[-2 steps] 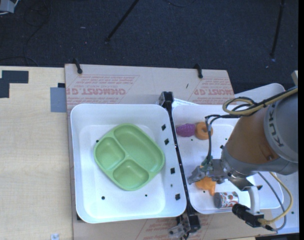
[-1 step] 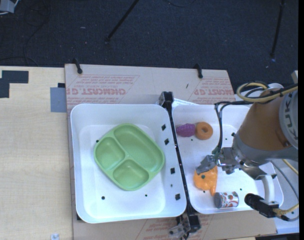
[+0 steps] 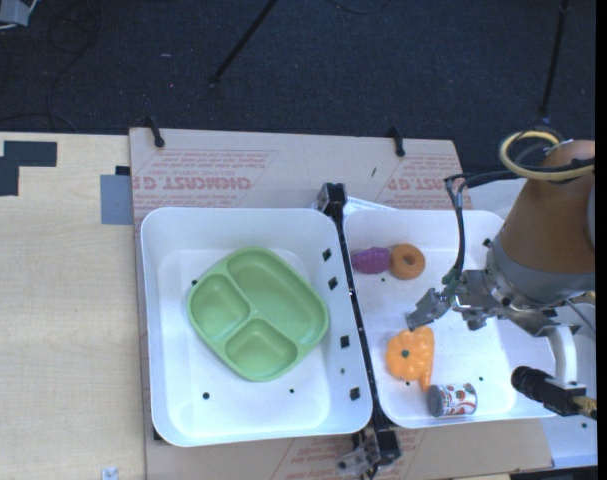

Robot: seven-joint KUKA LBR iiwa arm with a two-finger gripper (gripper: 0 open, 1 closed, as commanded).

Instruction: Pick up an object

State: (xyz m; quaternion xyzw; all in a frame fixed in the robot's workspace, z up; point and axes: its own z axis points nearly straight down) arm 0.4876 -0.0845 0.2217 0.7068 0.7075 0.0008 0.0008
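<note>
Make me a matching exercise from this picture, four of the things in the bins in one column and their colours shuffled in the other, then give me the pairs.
Things:
1. divided plate
2. donut
3. bell pepper
4. can

Colours:
A. orange with a green stem
B. silver and red
C. light green
D. brown

Pairs: 1-C, 2-D, 3-A, 4-B

Red letters are printed on the brown cardboard sheet (image 3: 233, 173) that lies under the two white bins. They sit along its far edge and look upside down and backwards. I cannot read them. The small can (image 3: 453, 399) has a label, too tiny to read.
</note>
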